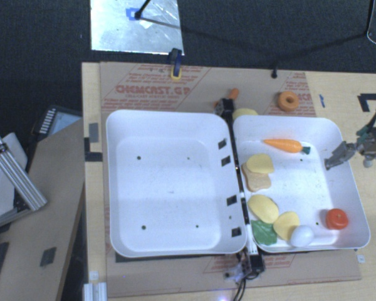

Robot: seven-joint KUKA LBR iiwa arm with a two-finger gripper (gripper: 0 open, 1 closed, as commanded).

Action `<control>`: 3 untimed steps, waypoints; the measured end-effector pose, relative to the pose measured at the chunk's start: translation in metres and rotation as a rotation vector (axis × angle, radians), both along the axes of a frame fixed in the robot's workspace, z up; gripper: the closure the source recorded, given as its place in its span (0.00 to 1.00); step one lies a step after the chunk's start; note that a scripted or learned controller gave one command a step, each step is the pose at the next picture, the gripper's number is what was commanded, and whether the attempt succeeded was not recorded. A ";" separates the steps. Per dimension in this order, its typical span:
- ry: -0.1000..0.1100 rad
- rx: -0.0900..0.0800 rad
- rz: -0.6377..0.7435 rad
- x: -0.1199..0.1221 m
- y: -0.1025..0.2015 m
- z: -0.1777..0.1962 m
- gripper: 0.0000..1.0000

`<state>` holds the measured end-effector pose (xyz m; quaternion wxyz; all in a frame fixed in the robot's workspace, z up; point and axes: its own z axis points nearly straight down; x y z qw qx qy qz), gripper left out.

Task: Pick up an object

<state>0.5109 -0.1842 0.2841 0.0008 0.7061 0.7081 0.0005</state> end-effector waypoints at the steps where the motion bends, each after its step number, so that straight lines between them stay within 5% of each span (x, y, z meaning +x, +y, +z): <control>1: 0.007 0.001 -0.001 0.043 -0.022 -0.164 0.00; 2: -0.007 0.000 0.009 0.139 0.030 -0.195 0.00; 3: 0.030 0.010 -0.004 0.153 -0.006 -0.203 0.00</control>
